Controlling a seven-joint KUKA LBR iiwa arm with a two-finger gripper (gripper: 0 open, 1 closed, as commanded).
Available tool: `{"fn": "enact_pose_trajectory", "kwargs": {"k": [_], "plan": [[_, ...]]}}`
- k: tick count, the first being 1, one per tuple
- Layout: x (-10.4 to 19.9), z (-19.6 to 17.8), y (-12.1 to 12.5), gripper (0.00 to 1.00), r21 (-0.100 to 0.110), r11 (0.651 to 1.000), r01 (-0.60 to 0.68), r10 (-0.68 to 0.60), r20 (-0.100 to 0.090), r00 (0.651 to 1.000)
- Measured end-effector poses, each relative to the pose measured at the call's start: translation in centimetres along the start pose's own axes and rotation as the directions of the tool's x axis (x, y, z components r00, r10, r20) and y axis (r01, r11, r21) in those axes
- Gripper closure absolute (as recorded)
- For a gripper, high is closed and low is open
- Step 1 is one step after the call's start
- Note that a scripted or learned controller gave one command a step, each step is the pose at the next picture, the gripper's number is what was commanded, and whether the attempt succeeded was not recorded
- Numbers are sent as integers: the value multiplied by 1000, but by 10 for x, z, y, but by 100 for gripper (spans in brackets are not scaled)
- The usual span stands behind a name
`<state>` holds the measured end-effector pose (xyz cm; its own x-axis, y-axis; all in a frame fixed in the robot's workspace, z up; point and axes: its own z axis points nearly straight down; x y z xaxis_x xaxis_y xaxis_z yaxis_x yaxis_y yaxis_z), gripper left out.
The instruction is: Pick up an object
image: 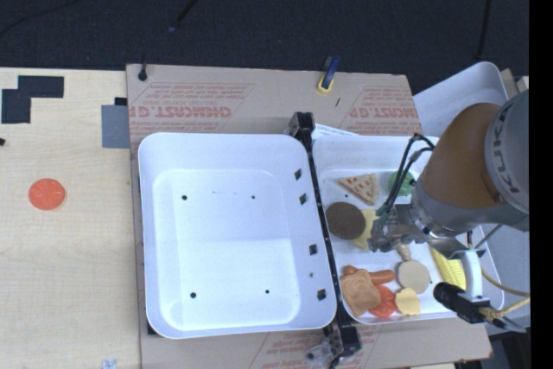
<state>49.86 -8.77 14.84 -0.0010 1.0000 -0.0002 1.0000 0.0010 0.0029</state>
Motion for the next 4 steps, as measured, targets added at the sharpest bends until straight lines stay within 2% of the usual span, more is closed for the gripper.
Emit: {"fn": "enact_pose_trajectory", "kwargs": {"k": [1, 2, 3, 4], "plan": [[37, -85, 65, 100, -7, 1000, 4, -4, 0, 1000], [88, -81, 128, 100, 0, 1000, 4, -4, -1, 1000], [139, -136, 141, 100, -2, 1000, 4, -4, -3, 1000], [239, -169, 146, 100, 1, 1000, 8, -8, -4, 1000]]}}
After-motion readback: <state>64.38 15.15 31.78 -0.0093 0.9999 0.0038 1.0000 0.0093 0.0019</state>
